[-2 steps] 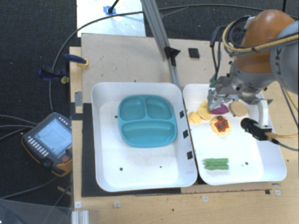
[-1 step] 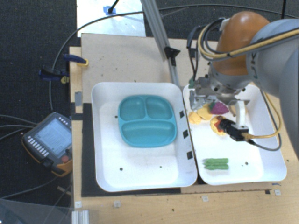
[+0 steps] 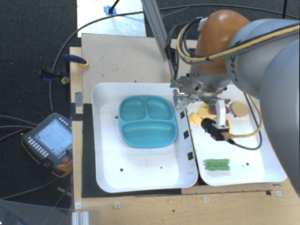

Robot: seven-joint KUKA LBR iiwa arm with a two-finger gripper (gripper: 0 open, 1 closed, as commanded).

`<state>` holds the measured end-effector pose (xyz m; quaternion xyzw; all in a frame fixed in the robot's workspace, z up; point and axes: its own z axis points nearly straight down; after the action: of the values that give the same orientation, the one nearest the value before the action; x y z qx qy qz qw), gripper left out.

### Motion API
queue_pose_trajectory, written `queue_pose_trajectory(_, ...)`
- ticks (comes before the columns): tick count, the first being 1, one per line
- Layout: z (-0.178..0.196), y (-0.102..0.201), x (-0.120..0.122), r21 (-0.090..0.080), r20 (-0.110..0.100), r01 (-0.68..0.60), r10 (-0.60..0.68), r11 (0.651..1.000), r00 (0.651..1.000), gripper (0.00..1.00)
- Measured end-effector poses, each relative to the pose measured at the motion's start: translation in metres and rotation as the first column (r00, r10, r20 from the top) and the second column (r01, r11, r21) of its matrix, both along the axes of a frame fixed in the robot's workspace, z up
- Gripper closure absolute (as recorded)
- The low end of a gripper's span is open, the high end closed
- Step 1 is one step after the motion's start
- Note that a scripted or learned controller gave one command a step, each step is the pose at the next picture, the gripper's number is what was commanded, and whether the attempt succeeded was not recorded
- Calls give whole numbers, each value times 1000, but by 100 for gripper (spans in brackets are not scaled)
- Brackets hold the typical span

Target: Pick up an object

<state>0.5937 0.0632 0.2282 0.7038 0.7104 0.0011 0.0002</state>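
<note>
Objects lie in the right bin: green beans near its front, a tan disc and yellow pieces further back. The gripper hangs over the yellow pieces; its grasp cannot be told. A teal plate sits in the left bin.

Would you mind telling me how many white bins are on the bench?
2. The left bin holds a teal divided plate; the right bin, beside it, holds small food items, partly hidden by the arm.
</note>
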Motion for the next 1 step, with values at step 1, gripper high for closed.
queue_pose_trajectory(1,2,40,20,1,2,0,0,1000,1000,100)
